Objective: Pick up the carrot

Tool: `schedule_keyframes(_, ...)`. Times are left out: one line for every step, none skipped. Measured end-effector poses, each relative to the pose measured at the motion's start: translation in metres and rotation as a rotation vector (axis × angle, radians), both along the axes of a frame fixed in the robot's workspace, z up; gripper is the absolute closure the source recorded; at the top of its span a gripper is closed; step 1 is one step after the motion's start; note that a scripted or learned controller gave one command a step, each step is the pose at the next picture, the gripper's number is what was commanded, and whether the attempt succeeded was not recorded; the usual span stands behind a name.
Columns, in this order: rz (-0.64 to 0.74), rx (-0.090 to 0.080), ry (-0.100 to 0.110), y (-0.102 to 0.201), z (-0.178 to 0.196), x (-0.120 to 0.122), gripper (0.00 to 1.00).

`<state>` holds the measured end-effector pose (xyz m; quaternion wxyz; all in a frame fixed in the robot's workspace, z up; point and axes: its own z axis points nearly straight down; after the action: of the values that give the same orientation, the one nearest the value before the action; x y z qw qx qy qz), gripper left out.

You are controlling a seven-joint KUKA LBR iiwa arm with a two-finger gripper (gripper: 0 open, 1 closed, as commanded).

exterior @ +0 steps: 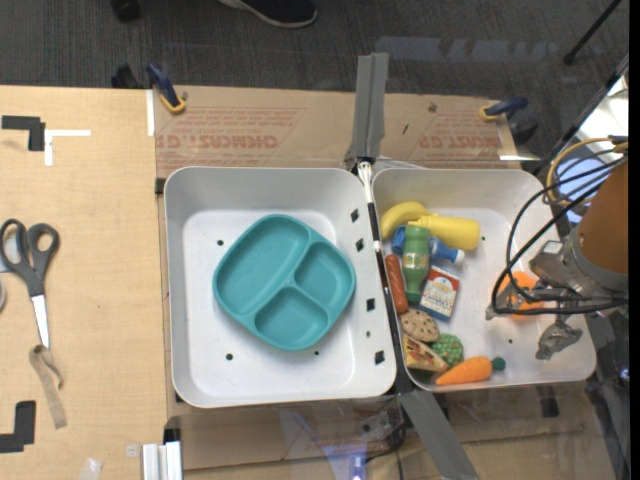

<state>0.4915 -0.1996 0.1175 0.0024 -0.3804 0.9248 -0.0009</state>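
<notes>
Orange plastic carrot with green tip [466, 370] lies at right bin's [520, 190] front edge, untouched.
Beside it: cookie [419, 325], green lump [448, 348], red sausage [396, 281], small carton with unreadable label [440, 294], green bottle [416, 251], yellow banana [400, 215]. Gripper [545, 318] right of carrot, apart; fingers' state unclear. Cardboard under bins reads mirrored "CHEMICAL GR". Teal divided plate [285, 281] in left bin; scissors [30, 258] on worktop.

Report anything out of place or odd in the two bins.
The toys in the right bin are heaped against its left wall: carrot, banana, bottles, a cookie. The teal plate sits skewed in the left bin. No spill or damage shows.
</notes>
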Motion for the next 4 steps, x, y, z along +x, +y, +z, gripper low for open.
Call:
schedule_keyframes(-0.043,0.002,0.001,-0.018,0.001,-0.004,0.0)
schedule_keyframes(-0.257,0.003,-0.001,0.007,-0.024,0.083,0.0)
schedule_keyframes(-0.096,0.001,-0.003,-0.021,-0.023,0.08,0.0)
schedule_keyframes(-0.08,0.002,0.002,-0.021,-0.025,0.021,0.0)
